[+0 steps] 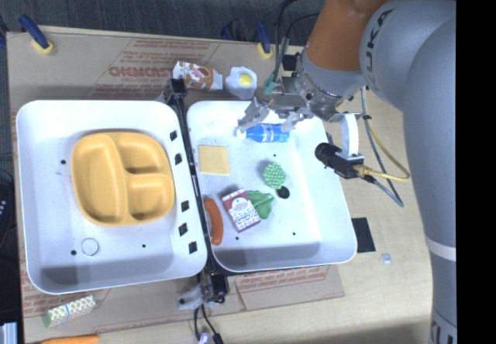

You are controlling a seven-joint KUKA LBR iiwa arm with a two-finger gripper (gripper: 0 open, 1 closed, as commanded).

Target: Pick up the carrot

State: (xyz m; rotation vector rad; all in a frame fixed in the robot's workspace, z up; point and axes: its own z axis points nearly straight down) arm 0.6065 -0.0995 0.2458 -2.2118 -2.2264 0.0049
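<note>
The gripper (267, 116) hangs over the far side of the right bin (329, 238), just above a blue bottle (267, 133). I cannot tell its state. The carrot (214, 220) lies by the bin's left wall, beside a red box (241, 211).

One fixed camera — above, slanting down on both bins (178, 114).

Glossy white plastic bins (325, 245) (smooth walls), a matt yellow plastic tray (122, 177), brown printed cardboard (139, 63) beneath.
</note>
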